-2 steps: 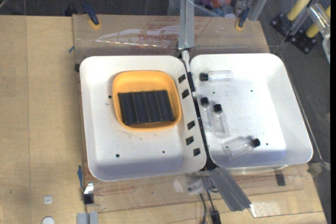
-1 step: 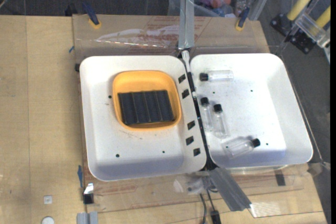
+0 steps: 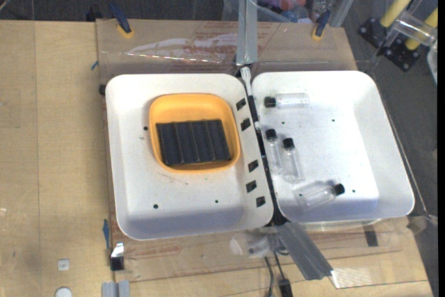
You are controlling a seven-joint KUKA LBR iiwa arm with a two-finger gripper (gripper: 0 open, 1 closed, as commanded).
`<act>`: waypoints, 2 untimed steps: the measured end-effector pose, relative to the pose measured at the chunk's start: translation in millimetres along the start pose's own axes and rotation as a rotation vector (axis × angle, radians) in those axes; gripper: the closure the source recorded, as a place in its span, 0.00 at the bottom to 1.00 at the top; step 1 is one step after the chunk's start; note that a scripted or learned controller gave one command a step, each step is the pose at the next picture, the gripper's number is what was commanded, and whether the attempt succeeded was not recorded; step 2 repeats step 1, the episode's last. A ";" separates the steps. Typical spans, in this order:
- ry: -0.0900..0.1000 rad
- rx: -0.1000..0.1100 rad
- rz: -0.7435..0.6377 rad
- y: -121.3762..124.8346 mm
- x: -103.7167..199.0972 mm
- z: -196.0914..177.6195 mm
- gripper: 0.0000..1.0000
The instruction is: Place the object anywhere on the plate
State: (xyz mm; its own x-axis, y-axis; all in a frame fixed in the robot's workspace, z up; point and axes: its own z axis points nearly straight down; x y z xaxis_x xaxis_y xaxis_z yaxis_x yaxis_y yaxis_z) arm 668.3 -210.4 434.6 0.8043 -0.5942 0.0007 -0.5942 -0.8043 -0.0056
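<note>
**Desk:** What sits where on the bench?

**Photographer:** In the left bin (image 3: 132, 205), an orange plate (image 3: 191, 102) carries a black ridged block (image 3: 193, 142), lying flat inside the rim and roughly centred. That is probably the task's object, and if so it is already where the job wants it.

**Desk:** And the right bin (image 3: 361, 149)?

**Photographer:** Clear vials with black caps, all on their sides: one (image 3: 286, 101) near the far wall, a pair (image 3: 288, 158) close together by the divider, and one (image 3: 318, 193) toward the near edge. They look like stock waiting in a separate bin so the plate's side stays uncluttered, though against white plastic their outlines are faint and the count is uncertain.

**Desk:** The pincer — released or clenched?

**Photographer:** Cannot tell from this frame.
</note>
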 end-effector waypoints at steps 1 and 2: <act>-0.002 0.000 -0.361 7.4 5.2 0.5 1.00; -0.002 0.000 -0.361 7.4 5.2 0.5 1.00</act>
